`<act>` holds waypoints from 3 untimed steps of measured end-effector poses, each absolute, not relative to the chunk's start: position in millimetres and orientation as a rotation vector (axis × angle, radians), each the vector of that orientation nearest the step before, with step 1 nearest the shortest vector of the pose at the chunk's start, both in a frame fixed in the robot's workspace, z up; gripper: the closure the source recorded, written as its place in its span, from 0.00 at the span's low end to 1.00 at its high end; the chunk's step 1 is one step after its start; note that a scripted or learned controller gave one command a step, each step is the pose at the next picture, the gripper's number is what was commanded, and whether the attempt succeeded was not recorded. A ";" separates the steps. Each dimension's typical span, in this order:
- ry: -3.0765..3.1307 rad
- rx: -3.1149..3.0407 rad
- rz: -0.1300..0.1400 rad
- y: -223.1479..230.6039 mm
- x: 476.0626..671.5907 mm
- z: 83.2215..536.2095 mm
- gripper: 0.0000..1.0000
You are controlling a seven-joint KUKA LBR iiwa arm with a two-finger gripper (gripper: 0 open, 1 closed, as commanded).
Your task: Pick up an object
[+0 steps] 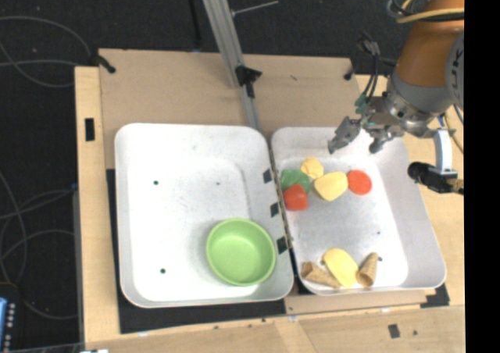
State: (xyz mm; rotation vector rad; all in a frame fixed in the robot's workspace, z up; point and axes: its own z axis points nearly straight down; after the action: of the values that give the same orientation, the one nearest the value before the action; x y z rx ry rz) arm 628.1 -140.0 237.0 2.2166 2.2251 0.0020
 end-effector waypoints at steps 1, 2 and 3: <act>2.225 2.216 0.002 -140.0 628.1 237.0 0.00; 2.220 2.222 -0.007 -147.1 627.2 193.7 0.00; 2.220 2.223 -0.008 -154.2 621.3 148.8 0.00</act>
State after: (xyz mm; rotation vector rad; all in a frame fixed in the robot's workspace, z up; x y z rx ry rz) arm 621.3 -154.2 148.8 2.2231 2.2200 -0.0081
